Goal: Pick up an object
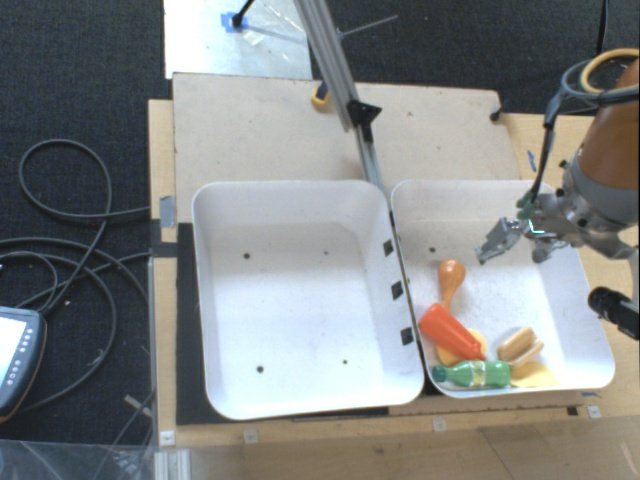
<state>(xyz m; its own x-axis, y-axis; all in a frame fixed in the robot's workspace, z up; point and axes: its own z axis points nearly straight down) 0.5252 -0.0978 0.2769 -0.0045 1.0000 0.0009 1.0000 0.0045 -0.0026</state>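
The right bin [575,298] holds several toy foods at its front. A small orange gourd [451,276] lies near the middle, a red-orange carrot [446,329] lies below it, a green bottle [472,373] rests on its side at the front rim, and a hot dog bun [520,345] lies to the right of the carrot. My gripper [520,245] hangs over the back half of this bin, up and to the right of the gourd. Its fingers [495,239] are spread open with nothing between them.
The left bin [215,298] sits beside the right one, and the two share a dividing rim [398,288]. A slanted metal pole [335,58] crosses the back of the bench. Cables and a pendant lie on the floor at the left.
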